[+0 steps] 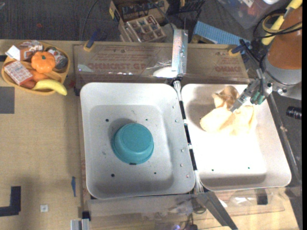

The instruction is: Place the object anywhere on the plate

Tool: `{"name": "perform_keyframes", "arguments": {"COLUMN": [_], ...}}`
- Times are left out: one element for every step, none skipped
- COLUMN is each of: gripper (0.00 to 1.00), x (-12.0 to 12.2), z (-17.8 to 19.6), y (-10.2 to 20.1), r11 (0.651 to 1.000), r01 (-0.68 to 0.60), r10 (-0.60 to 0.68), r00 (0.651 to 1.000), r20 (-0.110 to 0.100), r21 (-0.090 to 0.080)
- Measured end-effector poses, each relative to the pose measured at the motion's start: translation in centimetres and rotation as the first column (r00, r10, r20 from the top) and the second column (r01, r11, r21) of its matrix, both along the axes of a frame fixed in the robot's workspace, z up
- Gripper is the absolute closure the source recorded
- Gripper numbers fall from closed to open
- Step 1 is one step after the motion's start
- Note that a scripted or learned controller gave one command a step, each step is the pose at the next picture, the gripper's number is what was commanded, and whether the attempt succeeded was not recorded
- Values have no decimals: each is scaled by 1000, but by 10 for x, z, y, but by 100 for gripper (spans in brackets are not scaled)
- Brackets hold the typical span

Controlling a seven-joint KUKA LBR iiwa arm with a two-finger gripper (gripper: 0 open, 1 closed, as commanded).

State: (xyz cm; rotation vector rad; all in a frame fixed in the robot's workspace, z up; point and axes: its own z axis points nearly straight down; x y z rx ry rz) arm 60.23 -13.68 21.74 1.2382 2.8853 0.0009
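Robotics lab: wooden counter (38,143) carrying two white bins (96,99), a bowl of toy fruit (36,68) left of them, cables (103,6) and crates (139,18) on dark carpet behind.

Clear panel behind left bin (125,61): faint reddish printed lettering runs along it, too washed out by glare to read.
Clear panel behind right bin (217,67): similar reddish lettering, also unreadable.
Small boxes in the yellow bowl (18,72): printed packaging with red and white patches; no word can be made out.
Blue bowl in left bin (133,143): no marking visible.
Bins (96,99): plain white, no label or number legible.
Readable text overall: none can be read with certainty.
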Motion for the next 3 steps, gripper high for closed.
{"name": "perform_keyframes", "arguments": {"gripper": [100,100,100], "x": [-3,10,19], "z": [6,16,5], "y": [48,103,158], "r11": [922,699,689], "r01": [-388,-715,-725], "r10": [388,715,725], "r00": [922,699,689], "r20": [1,5,5], "r21": [0,-5,-5]}}
